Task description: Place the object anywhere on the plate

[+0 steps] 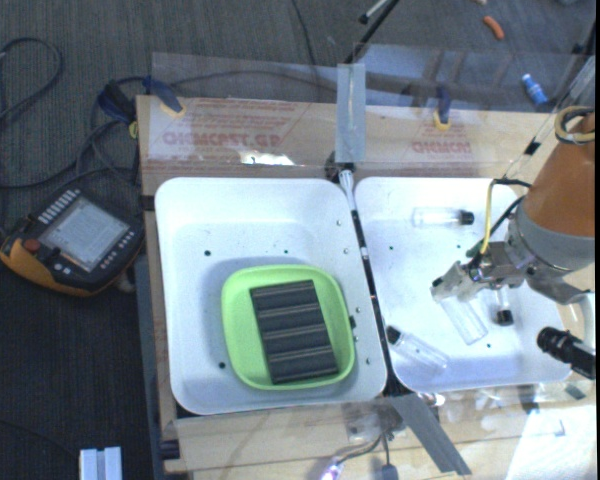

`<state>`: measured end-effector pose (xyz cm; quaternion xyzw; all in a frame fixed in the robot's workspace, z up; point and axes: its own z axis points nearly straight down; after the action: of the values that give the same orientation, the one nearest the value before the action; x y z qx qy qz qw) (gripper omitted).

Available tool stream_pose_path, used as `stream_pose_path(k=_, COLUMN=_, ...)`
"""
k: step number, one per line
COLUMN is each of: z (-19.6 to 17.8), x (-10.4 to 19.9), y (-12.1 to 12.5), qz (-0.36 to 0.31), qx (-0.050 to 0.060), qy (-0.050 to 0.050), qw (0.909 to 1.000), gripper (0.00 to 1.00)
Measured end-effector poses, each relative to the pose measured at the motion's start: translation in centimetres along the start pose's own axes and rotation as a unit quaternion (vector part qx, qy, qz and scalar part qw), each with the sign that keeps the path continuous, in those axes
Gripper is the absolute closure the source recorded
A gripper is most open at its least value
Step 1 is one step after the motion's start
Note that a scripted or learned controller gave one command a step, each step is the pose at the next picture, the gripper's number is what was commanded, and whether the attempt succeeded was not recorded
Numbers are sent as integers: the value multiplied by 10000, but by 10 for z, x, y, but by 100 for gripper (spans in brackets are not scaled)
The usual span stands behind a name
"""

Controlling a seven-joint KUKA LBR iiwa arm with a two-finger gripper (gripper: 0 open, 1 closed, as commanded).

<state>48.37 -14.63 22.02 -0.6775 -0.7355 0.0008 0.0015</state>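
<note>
Clear vial faint beneath tool; grip unclear.

A green square plate lies flat in the left bin, lower centre of the frame, with a dark ribbed block resting on it.

Red printed letters stand on the cardboard sheet behind the bins, in the upper middle of the frame, one group left and one group right. They are too blurred to be read.
</note>
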Motion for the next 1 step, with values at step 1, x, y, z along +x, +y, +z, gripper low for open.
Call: stream_pose_path(k=1, z=0, x=0, y=0, qz=0, qx=-1, qy=0, qw=10000, gripper=0)
